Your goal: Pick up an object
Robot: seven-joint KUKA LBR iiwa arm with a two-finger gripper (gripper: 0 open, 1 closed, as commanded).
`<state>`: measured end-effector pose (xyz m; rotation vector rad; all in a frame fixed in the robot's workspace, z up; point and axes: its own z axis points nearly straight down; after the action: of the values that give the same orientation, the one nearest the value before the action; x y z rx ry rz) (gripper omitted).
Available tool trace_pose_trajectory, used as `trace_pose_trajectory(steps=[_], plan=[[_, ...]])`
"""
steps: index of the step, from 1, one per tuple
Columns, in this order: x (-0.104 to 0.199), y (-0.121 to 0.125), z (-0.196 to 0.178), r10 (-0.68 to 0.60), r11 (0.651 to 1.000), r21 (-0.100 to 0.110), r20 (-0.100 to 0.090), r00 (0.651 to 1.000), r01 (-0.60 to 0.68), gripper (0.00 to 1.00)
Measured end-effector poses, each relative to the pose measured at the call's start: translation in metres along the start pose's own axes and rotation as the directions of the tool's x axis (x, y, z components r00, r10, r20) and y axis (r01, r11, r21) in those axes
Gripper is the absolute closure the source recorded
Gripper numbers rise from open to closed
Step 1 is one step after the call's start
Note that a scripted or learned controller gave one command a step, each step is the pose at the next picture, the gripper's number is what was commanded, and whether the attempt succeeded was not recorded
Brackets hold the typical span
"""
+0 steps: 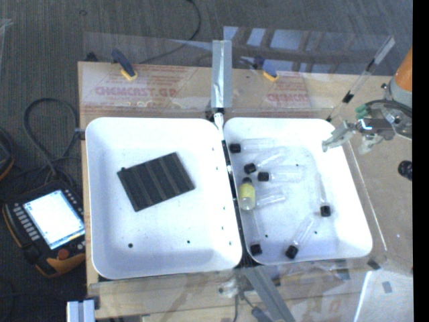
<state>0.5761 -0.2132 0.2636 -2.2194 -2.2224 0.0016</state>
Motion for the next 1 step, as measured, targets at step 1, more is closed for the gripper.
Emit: trace_pose_trajectory(steps=[1], plan=[[-0.0033, -0.0553, 0.1628, 0.003, 1.0, 0.002, -0.01, 1.0, -0.003, 0.0]])
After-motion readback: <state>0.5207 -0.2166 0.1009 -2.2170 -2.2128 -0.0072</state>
